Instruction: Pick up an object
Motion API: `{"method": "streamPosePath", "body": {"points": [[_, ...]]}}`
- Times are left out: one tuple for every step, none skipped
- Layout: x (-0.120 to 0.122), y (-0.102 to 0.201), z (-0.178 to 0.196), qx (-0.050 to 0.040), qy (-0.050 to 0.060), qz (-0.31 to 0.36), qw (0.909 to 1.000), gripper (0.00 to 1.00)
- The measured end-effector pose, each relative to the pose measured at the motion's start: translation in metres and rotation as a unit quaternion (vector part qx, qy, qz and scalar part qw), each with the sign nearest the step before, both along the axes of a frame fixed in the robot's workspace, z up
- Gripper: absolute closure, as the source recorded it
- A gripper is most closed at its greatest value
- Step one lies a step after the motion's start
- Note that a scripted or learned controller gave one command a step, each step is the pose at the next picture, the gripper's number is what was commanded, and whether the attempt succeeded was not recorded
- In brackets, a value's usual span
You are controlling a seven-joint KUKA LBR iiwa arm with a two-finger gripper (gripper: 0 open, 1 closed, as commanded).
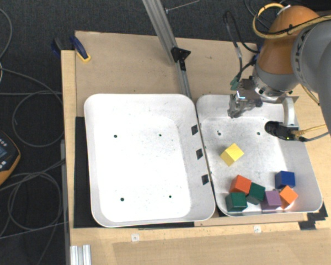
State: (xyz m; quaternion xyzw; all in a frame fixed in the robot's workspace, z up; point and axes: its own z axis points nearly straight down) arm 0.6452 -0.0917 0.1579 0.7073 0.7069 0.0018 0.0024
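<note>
My jaws (235,110) hang over the far left corner of the right bin (303,164), low over its floor; whether they are spread or pressed together I cannot tell, and nothing is visible between them. The candidate objects lie nearer: a yellow cube (231,154) stands alone in the bin's middle, well apart from me, and a cluster sits at the near edge, comprising an orange block (242,184), two green blocks (236,201), a purple block (272,199), a blue block (285,179) and a second orange block (288,195). Risk assessment: a descent at my present position probably closes on bare floor. In the cluster, blocks touch or nearly touch, so a finger is likely to land on a neighbour and push the target aside. The near bin wall may obstruct a finger there. All blocks appear rigid, small, flat-faced and matte; the bin is smooth white, speckled, with rounded corners, so a nudged cube may slide. The left bin (99,203) lies beside it on the wooden table (154,242).
</note>
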Motion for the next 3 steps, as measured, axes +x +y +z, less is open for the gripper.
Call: {"method": "streamPosePath", "body": {"points": [[-0.006, -0.006, 0.058, -0.0002, -0.001, 0.000, 1.0000, 1.00], [-0.005, -0.005, 0.075, 0.0002, 0.001, 0.001, 1.0000, 1.00], [-0.043, 0.034, 0.084, 0.0016, 0.004, 0.002, 1.0000, 1.00]]}}
